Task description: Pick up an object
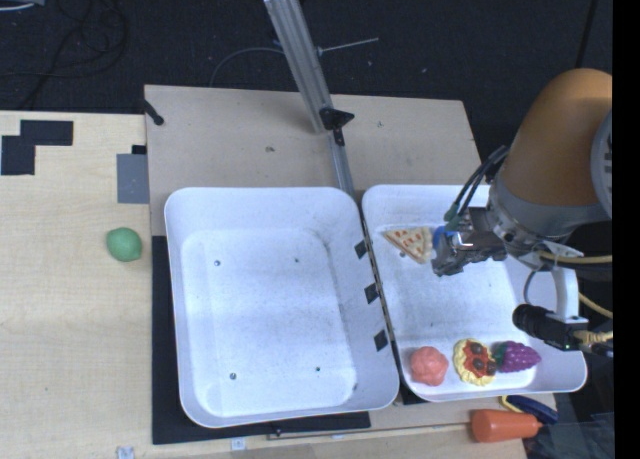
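Note:
In the right bin [455,322] a tan, triangular pizza-slice toy [408,241] lies near the far left corner. My gripper [447,259] hangs over the bin's far part, just right of that slice and close to touching it. Along the bin's near edge lie a pink round toy [429,365], a yellow and red toy [472,361] and a purple grape bunch [517,355]. The arm's orange band [562,137] looms above the gripper.
The left bin [265,307] sits beside the right one. A green ball [124,244] rests on the bench to the far left. An orange carrot-like toy [505,425] lies outside the right bin's near edge. A metal bar [305,57] slants up behind the bins.

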Tool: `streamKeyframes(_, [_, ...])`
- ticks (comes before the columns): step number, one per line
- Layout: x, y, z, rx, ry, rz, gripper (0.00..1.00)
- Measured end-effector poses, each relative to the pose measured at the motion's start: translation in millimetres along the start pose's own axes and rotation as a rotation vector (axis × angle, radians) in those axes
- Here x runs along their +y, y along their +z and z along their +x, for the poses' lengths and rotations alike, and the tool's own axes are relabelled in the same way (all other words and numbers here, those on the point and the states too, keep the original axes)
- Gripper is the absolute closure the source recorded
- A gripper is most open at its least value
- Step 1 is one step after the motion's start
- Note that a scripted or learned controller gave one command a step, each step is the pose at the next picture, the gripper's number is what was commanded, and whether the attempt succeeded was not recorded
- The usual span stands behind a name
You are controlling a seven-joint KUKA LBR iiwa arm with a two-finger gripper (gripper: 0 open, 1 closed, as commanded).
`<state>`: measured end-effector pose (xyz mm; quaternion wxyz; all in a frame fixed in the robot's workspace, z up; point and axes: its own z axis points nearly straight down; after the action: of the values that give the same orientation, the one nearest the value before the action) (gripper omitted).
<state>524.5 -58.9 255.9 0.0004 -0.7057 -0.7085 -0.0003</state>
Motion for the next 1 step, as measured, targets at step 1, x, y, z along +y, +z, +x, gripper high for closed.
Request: streamKeyframes(1, [-2.7, 14.4, 46.1, 0.0, 0.001, 0.001, 1.0])
